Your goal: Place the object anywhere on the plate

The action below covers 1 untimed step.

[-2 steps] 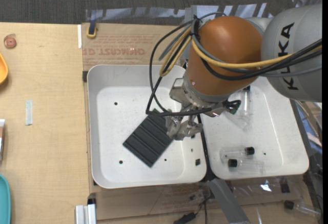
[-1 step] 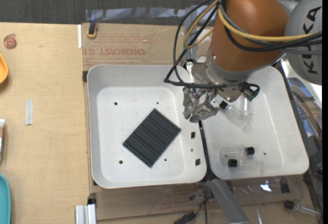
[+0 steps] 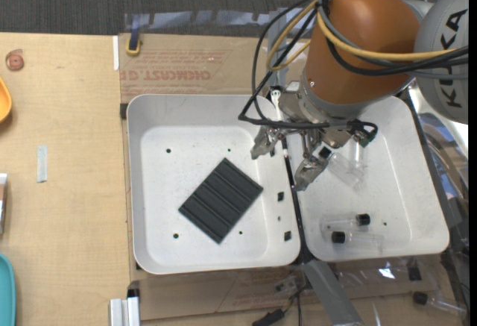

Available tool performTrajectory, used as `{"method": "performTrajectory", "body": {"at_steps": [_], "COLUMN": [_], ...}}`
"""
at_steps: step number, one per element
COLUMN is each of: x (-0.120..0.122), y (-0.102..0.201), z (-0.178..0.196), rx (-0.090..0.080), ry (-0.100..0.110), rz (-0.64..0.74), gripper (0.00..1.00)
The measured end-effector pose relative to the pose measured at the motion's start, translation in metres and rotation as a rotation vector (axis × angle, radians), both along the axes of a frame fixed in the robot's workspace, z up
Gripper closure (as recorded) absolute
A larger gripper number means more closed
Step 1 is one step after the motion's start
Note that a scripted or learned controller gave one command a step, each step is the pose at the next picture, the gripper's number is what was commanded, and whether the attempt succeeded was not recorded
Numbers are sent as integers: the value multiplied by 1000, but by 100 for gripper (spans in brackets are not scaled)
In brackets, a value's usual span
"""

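Gripper (image 3: 287,160) hangs over divider between two bins, fingers spread apart, nothing between them. Poised between bins, likely because pick comes from one side and drop on other. Dark ribbed rectangular plate (image 3: 221,199) lies flat, skewed, mid left bin (image 3: 149,168), open for drop. Clear plastic tubes with black caps (image 3: 349,230) lie near front of right bin (image 3: 425,198), apart from gripper; probable pick candidates. Another clear piece (image 3: 354,162) just right of fingers; identity unclear. Judgement: object not yet grasped, task early.
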<state>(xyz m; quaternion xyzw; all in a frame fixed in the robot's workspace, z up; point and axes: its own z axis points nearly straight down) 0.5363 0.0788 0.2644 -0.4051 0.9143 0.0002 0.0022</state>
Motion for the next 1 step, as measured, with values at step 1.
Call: {"method": "performTrajectory", "body": {"at_steps": [1], "x": [67], "y": [43], "z": [-4], "rx": [1], "ry": [0], "rz": [-131], "gripper": [0]}}
